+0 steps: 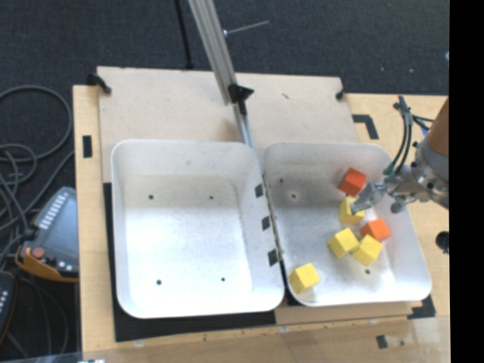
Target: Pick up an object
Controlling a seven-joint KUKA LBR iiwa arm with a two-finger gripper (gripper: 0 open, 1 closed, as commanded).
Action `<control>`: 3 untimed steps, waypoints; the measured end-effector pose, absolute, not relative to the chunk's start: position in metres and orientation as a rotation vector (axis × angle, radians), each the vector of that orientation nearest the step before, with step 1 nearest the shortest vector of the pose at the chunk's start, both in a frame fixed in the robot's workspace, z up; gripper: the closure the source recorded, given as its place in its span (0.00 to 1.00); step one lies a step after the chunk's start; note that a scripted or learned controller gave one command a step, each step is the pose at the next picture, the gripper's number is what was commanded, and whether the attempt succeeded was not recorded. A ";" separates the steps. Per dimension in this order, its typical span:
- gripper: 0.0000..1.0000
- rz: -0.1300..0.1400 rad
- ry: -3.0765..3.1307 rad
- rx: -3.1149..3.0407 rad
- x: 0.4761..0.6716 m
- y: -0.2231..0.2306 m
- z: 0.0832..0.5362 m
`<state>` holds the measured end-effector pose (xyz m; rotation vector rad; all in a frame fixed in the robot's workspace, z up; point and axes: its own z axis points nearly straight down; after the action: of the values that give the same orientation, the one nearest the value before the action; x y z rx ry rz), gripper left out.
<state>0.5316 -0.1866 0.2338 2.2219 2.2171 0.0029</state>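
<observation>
Several small blocks lie in the right bin [302, 165]. An orange block [352, 181] sits near the bin's far right, with a yellow block [349, 212] just in front of it. Another orange block [377, 229], two yellow blocks [342, 242] [368, 249] and a lone yellow block [305, 276] lie nearer the front. My gripper [380, 200] hangs low over the bin's right side, between the two orange blocks. It is open and holds nothing. Its left finger [365, 198] is close to the upper yellow block.
The left bin [189, 229] stands beside the right one, parted from it by a shared rim [266, 210]. A slanted metal rail [215, 44] rises behind the bins. Cables and a pendant [53, 233] lie off the bench at the left.
</observation>
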 end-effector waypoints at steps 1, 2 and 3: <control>0.00 0.011 2.210 2.209 0.497 -0.147 0.123; 0.00 0.009 2.224 2.209 0.549 -0.093 0.098; 0.00 0.002 2.217 2.220 0.522 -0.105 0.098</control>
<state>0.5218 -0.1047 0.0978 2.2201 2.2174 0.0016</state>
